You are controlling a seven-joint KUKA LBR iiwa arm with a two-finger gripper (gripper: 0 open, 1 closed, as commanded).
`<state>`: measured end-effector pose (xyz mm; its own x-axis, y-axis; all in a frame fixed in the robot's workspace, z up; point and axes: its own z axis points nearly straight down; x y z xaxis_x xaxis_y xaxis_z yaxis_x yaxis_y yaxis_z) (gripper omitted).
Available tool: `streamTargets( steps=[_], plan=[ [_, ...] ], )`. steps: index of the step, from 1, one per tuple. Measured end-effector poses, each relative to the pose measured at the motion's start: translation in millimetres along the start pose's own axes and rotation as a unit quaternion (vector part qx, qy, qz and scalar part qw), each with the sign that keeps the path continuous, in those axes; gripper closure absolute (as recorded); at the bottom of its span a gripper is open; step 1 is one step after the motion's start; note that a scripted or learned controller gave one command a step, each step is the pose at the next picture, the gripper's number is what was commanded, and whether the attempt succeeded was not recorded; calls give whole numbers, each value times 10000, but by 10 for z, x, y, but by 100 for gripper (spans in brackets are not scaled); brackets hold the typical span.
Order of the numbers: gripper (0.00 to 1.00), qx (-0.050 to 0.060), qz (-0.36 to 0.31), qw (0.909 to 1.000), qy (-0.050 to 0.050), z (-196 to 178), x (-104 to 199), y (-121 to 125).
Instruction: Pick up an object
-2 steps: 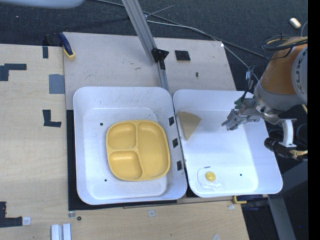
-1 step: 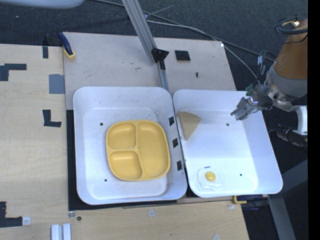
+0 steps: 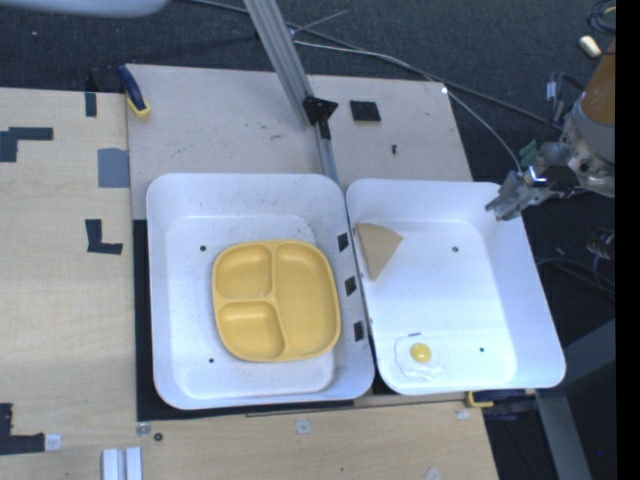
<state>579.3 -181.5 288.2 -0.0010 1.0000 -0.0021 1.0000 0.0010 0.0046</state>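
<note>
**Spotter:** Talk me through it, biggest things first.

**Operator:** The bench (image 3: 250, 118) carries two white bins side by side. The left bin (image 3: 175, 268) has a yellow divided plate (image 3: 275, 300) lying flat, a little toward its near edge, three compartments showing. The right bin (image 3: 500, 298) touches the left one along their shared wall.

**Spotter:** And the arm?

**Operator:** I see my arm (image 3: 600, 108) coming in at the right, its wrist hanging over the far right corner of the right bin. The gripper (image 3: 508, 203) sits just at that bin's right rim, above the wall, well apart from everything inside.

**Spotter:** Fingers?

**Operator:** Cannot tell from up here; the tip is small and dark against the rim. Nothing visible between them.

**Spotter:** What's in the right bin?

**Operator:** A tan wedge, like a slice of bread (image 3: 377, 249), in the far left corner, its point aimed toward the near edge, just beside the shared wall. Then a toy fried egg (image 3: 419, 355), white with a yellow yolk, near the near edge, left of the middle. The two are well apart.
</note>
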Motion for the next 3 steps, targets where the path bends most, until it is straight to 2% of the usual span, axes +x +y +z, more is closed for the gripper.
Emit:
streamTargets(
  steps=[2, 3],
  plan=[
    [100, 33, -27, 10000, 17, 8, 1083, -100],
    [100, 43, -17, 10000, 12, 202, 1551, -218]
  ],
)
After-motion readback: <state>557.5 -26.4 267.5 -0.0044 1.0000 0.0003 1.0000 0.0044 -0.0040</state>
